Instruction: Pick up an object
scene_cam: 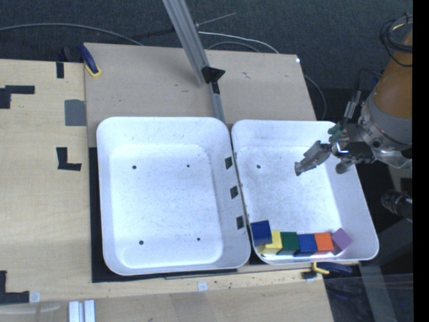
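Left bin (pixel 110 180) has nothing to pick. Right bin (pixel 281 146) holds all candidates, packed in a row against its near wall: blue block (pixel 260 231) at the left end, apparently sitting on a yellow block (pixel 273 245), then green (pixel 289 241), a second blue (pixel 307 243), orange (pixel 324 241) and purple (pixel 341 238). Gripper (pixel 310 159) hangs over the right bin's far-right part, well apart from the row, holding nothing; whether its fingers are spread or pressed together I cannot tell, since they read as one dark wedge at this angle. Risks, as judged: blocks touch side by side, so a finger coming down may land on a neighbour or find no gap; the near wall leaves little room for a finger on that side and could cause a collision or a skewed grasp; the raised blue block might tip or get pushed rather than pinched. Hard to make out: height of the gripper above the bin floor; the yellow block, largely covered; purple's shape at the rim; the arm, cut off at the right edge.
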`<state>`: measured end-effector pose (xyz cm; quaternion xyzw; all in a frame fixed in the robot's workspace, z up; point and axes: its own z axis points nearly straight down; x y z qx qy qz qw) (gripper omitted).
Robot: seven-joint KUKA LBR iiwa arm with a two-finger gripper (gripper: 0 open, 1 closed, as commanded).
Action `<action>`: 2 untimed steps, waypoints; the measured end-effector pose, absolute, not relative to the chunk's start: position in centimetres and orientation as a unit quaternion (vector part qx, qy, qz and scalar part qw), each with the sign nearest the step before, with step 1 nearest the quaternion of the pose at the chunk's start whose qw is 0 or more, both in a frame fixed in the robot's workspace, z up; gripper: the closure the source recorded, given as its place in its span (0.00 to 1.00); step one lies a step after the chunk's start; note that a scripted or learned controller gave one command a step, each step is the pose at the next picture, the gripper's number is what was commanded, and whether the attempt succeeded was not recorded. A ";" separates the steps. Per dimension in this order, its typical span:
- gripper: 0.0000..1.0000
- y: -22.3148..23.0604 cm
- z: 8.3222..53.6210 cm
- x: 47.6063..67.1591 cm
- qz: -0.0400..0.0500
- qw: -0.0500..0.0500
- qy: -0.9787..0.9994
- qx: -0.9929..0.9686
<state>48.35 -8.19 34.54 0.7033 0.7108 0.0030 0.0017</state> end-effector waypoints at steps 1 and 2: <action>0.00 -1.3 39.4 48.3 0.002 0.001 0.711 0.704; 0.00 3.1 54.7 48.3 0.003 0.003 0.708 0.706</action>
